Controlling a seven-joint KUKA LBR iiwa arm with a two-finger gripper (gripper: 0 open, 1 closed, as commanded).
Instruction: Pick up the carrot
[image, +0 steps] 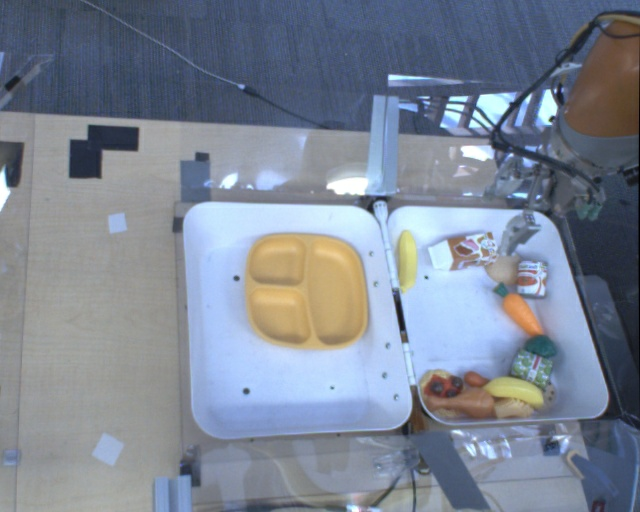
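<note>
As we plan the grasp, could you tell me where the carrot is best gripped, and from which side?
Probably the carrot at mid-body, from above, closing across its width. It lies flat and slanted, green top toward a small can, and its tip side looks freer.

The arm (600, 85) is cut off by the top and right edges. Claw (518, 232) finger state above the carrot (521, 313): indeterminate. Small items heaped below the carrot overlap; several cannot be identified.
</note>
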